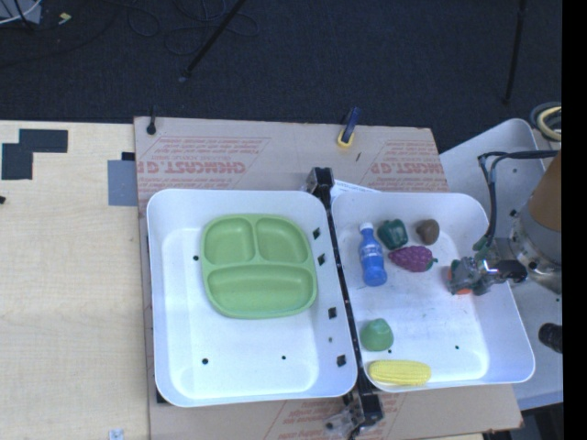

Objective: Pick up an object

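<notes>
Two bins on tabletop (73, 273): left bin (174, 356) with green plate (258, 266); right bin (500, 337) with bottle (371, 257), grapes (412, 258), corn (399, 371) at 6 o'clock. End effector (466, 277) at right bin's 3 o'clock edge; finger state indiscernible.

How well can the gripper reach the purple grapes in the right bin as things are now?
Probably yes. The gripper sits at the right bin's right side, and bare white floor lies between it and the purple grapes. The brown piece and dark green piece lie close behind, possibly crowding a grasp.
</notes>
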`<control>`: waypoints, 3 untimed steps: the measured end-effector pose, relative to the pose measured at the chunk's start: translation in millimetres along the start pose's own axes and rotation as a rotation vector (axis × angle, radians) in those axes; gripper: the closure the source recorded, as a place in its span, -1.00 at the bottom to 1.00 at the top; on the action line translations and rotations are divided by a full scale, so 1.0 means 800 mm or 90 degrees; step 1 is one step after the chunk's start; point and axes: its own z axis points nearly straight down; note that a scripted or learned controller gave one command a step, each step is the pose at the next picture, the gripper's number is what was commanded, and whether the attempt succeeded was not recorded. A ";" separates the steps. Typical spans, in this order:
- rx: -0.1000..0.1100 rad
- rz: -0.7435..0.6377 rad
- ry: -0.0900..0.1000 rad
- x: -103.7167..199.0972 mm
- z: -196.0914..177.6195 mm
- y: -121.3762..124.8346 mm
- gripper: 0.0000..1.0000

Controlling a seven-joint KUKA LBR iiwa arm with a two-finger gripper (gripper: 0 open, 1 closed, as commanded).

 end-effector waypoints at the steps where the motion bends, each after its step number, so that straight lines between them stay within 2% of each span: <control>1: -0.001 0.002 -0.001 0.029 -0.006 0.026 1.00; 2: -0.001 0.001 0.000 0.063 -0.002 0.063 1.00; 3: 0.000 0.001 -0.001 0.081 -0.015 0.103 1.00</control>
